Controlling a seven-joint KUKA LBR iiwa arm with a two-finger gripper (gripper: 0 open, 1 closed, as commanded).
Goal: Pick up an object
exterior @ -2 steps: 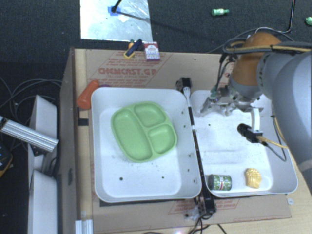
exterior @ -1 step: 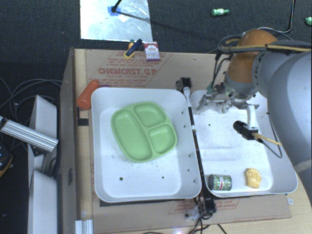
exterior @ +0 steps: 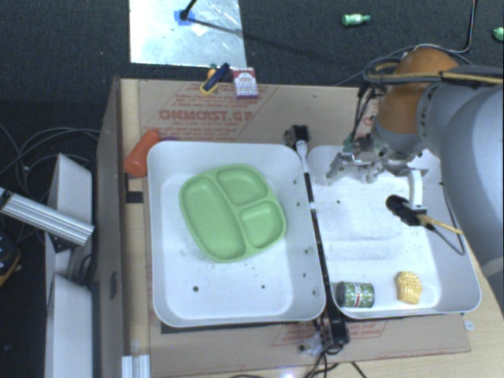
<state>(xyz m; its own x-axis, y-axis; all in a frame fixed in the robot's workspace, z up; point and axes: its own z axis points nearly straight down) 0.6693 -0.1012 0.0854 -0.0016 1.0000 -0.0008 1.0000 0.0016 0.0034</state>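
Since the gripper (exterior: 356, 166) hangs over the right bin (exterior: 461, 302), finger state unclear, it should descend squarely on the can (exterior: 356, 294).

Illumination is even and diffuse, from overhead. The two white bins (exterior: 236, 298) are bright and slightly washed out. The reflective sheet (exterior: 157, 22) at upper left shows patchy glare. The surrounding dark floor (exterior: 55, 69) is dim with little detail. Shadows are faint and soft; a thin one lies beneath the green tray (exterior: 232, 211). Focus is moderately soft throughout, with visible grain
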